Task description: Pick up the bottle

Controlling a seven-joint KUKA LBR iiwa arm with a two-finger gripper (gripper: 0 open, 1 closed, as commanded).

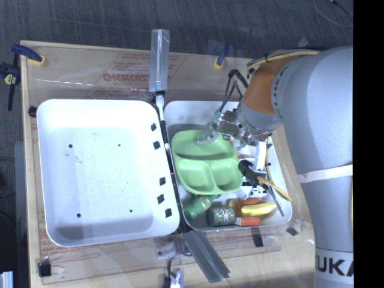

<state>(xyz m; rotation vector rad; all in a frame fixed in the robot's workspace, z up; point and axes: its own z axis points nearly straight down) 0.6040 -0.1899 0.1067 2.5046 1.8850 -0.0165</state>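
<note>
Grey metal two-finger gripper (211, 132): sits right of frame centre, over the upper rim of a pale green moulded plastic divided tray (205, 164); whether it is released or clenched cannot be told at this angle, and nothing is visibly held. Behind it, the grey arm with its orange wrist band (259, 95) fills the right of the frame.

Green tray: tilted in the right-hand shallow white bin (279, 188), covering most of that bin's upper half.

Small bottle with dark green label and pale cap (221, 216): lies on its side along the lower edge of the right bin, just below the tray and well apart from the gripper. A round green item (196, 207) lies just to its left; a yellow banana-shaped toy (258, 209) and an orange carrot-like piece (247, 221) lie just to its right.

Left-hand shallow white bin (96, 170): left half of frame.

Step, as judged: approach, grasp not begun. The next move calls for travel toward the frame's bottom, past the tray, then a descent across the bottle's narrow width, clear of its crowding neighbours.
</note>
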